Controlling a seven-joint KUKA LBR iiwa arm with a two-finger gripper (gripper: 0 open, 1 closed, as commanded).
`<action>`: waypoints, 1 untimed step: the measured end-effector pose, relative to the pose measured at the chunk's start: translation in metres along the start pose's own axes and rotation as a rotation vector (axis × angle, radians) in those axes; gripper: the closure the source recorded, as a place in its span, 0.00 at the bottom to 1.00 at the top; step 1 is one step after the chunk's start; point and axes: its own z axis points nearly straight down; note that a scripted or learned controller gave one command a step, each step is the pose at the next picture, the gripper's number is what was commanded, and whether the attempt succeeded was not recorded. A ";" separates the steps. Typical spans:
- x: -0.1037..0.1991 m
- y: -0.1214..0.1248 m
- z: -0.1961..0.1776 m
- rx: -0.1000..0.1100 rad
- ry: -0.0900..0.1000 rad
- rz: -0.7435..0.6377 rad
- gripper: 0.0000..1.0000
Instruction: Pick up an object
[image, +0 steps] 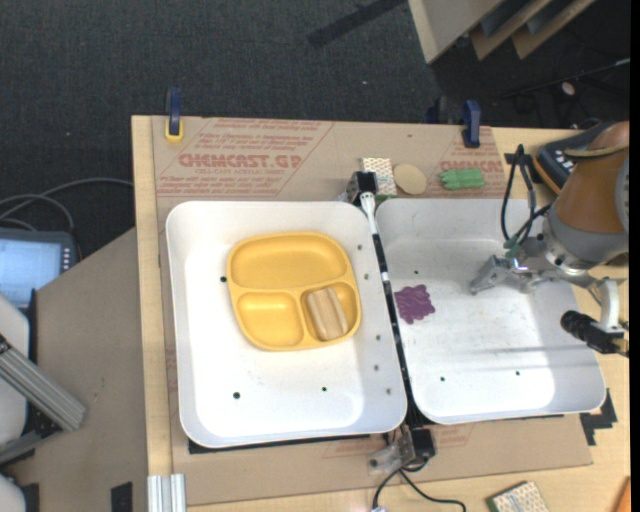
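Over the far-right part of the right bin (480, 385), low above the white floor: the hand (508, 272), reaching in from the arm at the view's right. Open or closed, impossible to tell from this slant; nothing seen gripped. Judged as the approach step, with no grasp made yet. Nearest candidate by far: a small purple piece (413, 302), lying flat on the same bin's floor near its left wall, apart from the hand and toward the view's left. Lumpy and compact, slightly longer from top to bottom of the view than across, with ragged edges and no clear front end, so no real pointing direction to speak of. Next move, by this reading: shift left until centred above the purple piece, descend, and close across its narrower width, meaning roughly left to right in the view. Likely soft or thin, so probably a low grip close to the floor. Farther out, in the left bin (200, 300): a yellow divided plate (290, 262) with a tan block (324, 312) in its lower-right compartment, long axis near top-to-bottom of the view, upper end tipped slightly left. Beyond both bins, on the table (250, 150): a round tan disc (409, 179) and a green piece (462, 179), near each other.
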 end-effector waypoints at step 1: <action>0.008 0.060 -0.006 -0.015 -0.005 -0.006 0.00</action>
